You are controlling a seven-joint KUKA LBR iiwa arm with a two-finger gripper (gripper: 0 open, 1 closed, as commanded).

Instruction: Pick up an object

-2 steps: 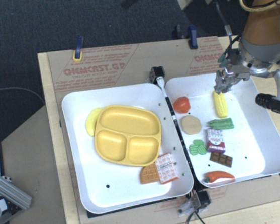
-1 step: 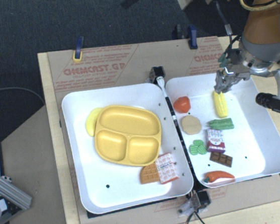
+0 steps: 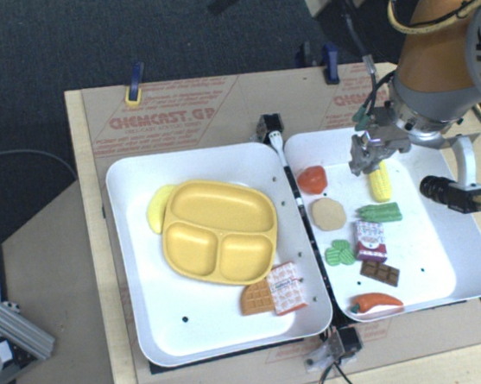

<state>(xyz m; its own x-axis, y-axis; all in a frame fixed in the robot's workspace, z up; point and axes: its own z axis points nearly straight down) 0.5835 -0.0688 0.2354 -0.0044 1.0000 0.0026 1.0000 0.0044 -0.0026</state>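
My gripper (image 3: 369, 159) hangs over the far part of the right bin (image 3: 454, 230), just above the upper end of a yellow corn cob (image 3: 380, 184). Nothing shows between its fingers. Left of it lies a red tomato-like piece (image 3: 312, 180). Below that sit a tan round cookie (image 3: 328, 213), a green leafy piece (image 3: 379, 211), a green waffle-shaped piece (image 3: 342, 253), a small red-and-white packet (image 3: 370, 239), a brown chocolate bar (image 3: 379, 273) and a red chili pepper (image 3: 376, 302).
The left bin (image 3: 138, 243) holds a yellow divided plate (image 3: 217, 231), a yellow banana piece (image 3: 157, 207) beside it, a brown waffle (image 3: 256, 298) and a white-and-red packet (image 3: 286, 287). A black cylinder (image 3: 449, 191) on the arm's side juts over the right bin.
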